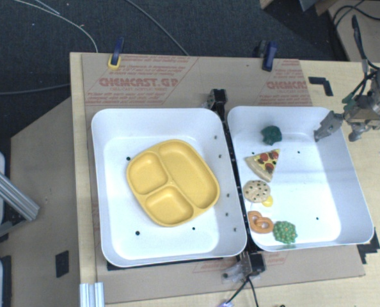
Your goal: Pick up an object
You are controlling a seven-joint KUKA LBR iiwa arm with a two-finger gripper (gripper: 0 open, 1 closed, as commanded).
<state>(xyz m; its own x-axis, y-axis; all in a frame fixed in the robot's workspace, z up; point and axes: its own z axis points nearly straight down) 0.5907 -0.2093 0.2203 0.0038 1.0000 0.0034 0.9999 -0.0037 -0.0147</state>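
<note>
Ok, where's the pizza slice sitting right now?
The pizza slice lies in the right bin, near its left wall, between the dark green piece above and the cookie below.

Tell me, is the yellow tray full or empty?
Empty. The yellow tray in the left bin shows three bare compartments.

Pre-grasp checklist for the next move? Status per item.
1. Targets present in right bin: ok; dark green piece, pizza slice, cookie, pretzel, broccoli.
2. Gripper carrying nothing: ok, nothing seen between fingers.
3. Gripper above a target: not ok, it sits at the bin's upper right rim.
4. Finger opening: cannot tell.
5. Targets separated: not ok, pretzel and broccoli sit close together.
6. Yellow tray out of the way, in left bin: ok.
</note>
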